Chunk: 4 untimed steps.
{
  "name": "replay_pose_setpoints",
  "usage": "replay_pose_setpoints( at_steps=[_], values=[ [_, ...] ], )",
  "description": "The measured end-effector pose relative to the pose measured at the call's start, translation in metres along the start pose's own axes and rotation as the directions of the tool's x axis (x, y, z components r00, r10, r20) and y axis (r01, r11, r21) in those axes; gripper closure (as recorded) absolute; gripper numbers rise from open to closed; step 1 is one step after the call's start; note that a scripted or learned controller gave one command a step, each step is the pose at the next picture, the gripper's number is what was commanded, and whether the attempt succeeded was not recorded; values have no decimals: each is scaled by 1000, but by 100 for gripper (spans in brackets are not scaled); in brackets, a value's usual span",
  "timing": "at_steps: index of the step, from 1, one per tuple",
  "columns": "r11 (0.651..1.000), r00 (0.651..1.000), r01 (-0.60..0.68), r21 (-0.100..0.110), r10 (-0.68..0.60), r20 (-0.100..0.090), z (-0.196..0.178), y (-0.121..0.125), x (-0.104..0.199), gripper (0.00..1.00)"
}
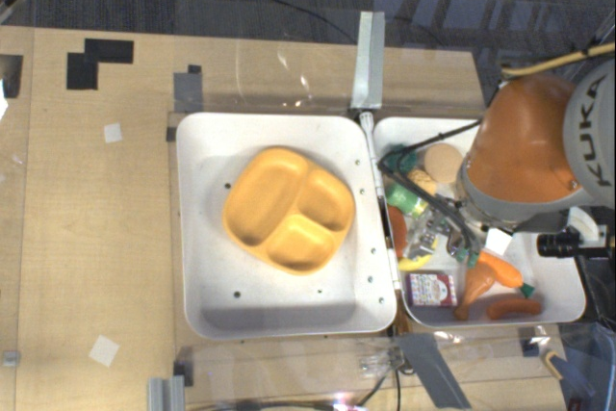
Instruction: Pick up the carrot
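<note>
Orange tapered carrot point(493, 272) lies in right white bin point(568, 303), near front, not lifted. End effector point(445, 231) low just left of it; grip state unclear. Pickup remains.

Arm: grey, reaching in over the right bin point(574, 303) from that bin's right side.
Wrist: the orange band point(520, 144) bulks above the bin's middle, tilted downward.
Gripper point(445, 236): low inside the bin, left of the band; finger state seems hidden by clutter.
</note>
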State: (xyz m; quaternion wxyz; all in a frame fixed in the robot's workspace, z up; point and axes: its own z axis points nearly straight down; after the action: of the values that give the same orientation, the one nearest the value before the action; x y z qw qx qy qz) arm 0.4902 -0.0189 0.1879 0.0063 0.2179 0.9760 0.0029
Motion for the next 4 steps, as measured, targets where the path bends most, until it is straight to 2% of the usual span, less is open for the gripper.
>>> replay_pose_setpoints(
  at_steps=[1,2,3,4],
  values=[
    [984,984,176,6,-176,-1,-61,-72,-33,100],
    [986,986,169,8,-169,12,-192,-123,-66,100],
    [994,994,108,5,-108,-13,-50,-73,-32,100],
    [965,965,-262,6,262,4,-121,-129,-61,100]
  ],
)
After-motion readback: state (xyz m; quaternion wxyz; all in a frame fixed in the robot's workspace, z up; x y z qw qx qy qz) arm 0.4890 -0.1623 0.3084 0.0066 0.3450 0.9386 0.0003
